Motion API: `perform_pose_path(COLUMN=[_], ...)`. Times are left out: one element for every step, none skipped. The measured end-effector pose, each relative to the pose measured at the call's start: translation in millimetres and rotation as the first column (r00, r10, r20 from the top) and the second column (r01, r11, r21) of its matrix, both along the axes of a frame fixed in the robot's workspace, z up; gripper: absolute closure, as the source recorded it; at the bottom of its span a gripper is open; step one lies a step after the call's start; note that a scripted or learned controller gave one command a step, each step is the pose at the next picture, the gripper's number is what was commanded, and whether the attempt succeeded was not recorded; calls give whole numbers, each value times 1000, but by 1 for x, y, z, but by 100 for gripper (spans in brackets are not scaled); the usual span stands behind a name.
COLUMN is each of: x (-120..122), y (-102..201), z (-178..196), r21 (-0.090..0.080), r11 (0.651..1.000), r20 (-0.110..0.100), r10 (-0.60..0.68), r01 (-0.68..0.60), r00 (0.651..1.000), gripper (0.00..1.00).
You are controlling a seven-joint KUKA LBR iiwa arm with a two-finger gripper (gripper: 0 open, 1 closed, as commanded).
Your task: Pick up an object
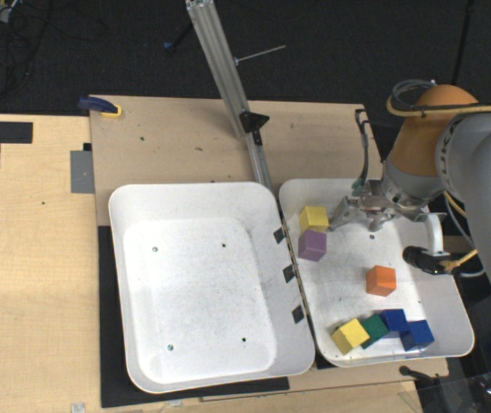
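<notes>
The right bin (451, 317) holds several cubes. A yellow cube (314, 218) sits near its far left, touching a purple cube (312, 244) just in front of it. An orange cube (382, 280) lies alone near the middle. Along the front edge are a second yellow cube (349, 335), a green cube (372, 328) and two blue cubes (394, 320) (416, 335), packed together. My gripper (366, 217) hangs over the far part of this bin, right of the first yellow cube, open with nothing between its fingers.
The left bin (120, 209) lies beside the right one, joined by black clips (289, 273). An aluminium rail (228, 76) slants down from the back to the gap between the bins. The arm's grey body and orange band (426, 136) stand at the right.
</notes>
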State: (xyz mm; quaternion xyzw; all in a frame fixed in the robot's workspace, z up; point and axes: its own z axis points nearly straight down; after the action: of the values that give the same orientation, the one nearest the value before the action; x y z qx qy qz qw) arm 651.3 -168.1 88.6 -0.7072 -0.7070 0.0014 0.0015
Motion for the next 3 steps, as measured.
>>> perform_pose_path(x=[1,-5,4], y=[0,4,5], z=[12,71,118], r21=[0,-1,-1], r11=[1000,1000,1000], r20=[2,8,8], r10=[-1,-1,1], r01=[1,1,-1], r00=[1000,1000,1000], gripper=[100,100,100])
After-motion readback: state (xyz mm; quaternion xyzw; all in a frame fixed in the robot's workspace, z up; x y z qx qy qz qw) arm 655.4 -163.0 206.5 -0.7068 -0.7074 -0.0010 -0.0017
